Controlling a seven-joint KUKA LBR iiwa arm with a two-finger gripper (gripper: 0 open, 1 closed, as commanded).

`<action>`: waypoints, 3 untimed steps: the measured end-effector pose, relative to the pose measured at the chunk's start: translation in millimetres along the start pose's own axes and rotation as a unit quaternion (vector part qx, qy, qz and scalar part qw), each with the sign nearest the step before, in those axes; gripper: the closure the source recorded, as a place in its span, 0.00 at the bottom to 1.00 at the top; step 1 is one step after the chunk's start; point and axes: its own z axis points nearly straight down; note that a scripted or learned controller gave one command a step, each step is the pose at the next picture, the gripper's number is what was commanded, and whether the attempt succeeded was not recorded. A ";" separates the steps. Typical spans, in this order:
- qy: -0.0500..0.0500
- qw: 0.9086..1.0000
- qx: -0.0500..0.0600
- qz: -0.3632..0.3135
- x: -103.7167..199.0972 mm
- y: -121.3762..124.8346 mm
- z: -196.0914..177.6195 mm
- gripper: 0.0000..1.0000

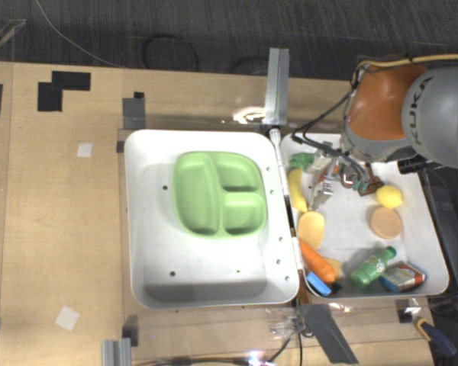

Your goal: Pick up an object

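The right bin (435, 250) holds several small objects. Along its left wall lie a yellow banana (295, 189) and a green leafy piece (300, 160). Below them are a yellow-orange rounded fruit (311, 227), a carrot (317, 262) and a blue item (318, 284). A lemon (389, 197), a tan round disc (385, 223), a green bottle (372, 267) and a red-and-blue can (403, 278) lie to the right. My gripper (323, 187) hangs low in the bin's upper left part, just right of the banana and above the rounded fruit. Nothing shows held in it.
The left bin (149, 265) carries a green divided tray (217, 193). The grey arm with its orange band (378, 109) covers the right bin's upper right corner. A metal post (277, 90) stands behind the wall between the bins.
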 end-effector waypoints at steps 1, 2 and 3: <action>-0.006 0.999 -0.001 0.052 78.5 -34.3 -1.1 0.00; -0.002 1.000 -0.001 0.013 -29.0 -42.0 -7.4 0.00; -0.005 0.994 -0.001 0.108 45.0 -67.4 -0.3 0.00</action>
